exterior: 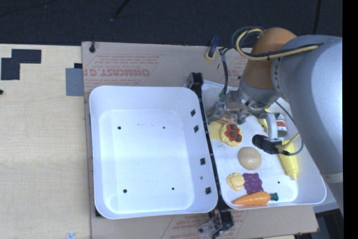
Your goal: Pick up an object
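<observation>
Carrot (253, 198) nearest — end effector (230, 109) over pizza (231, 134)

Carrot (254, 198) and egg (249, 158) in right bin (313, 190), beside left bin (106, 120).

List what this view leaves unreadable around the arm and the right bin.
- Gripper: too small and cluttered to tell open from shut; the wrist above covers part of it.
- Pizza slice toy: its top edge sits under the gripper, so contact cannot be judged.
- Small bottle: partly covered by the arm; label too small to read.
- Right bin: its far right corner lies under the arm.
</observation>
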Available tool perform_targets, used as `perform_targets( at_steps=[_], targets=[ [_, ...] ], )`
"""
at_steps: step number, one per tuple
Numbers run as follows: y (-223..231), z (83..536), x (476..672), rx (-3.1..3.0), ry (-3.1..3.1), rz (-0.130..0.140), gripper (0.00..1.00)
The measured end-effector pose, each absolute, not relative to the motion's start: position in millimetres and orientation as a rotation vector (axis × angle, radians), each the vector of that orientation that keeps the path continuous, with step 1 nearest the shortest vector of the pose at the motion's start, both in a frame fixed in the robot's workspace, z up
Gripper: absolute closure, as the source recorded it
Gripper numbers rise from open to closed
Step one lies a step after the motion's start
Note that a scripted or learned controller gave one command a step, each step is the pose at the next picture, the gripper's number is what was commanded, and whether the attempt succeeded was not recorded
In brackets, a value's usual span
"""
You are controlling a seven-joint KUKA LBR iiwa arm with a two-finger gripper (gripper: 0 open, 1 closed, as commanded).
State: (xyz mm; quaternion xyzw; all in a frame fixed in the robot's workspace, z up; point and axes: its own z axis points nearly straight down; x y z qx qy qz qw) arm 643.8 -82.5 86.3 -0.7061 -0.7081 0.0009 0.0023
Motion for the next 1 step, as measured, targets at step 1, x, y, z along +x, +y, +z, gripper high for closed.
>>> perform_targets(
  at_steps=[1],
  targets=[
    [-84.3, 87.2, 609.9, -2.219, -2.218, 0.006, 0.00]
  ],
)
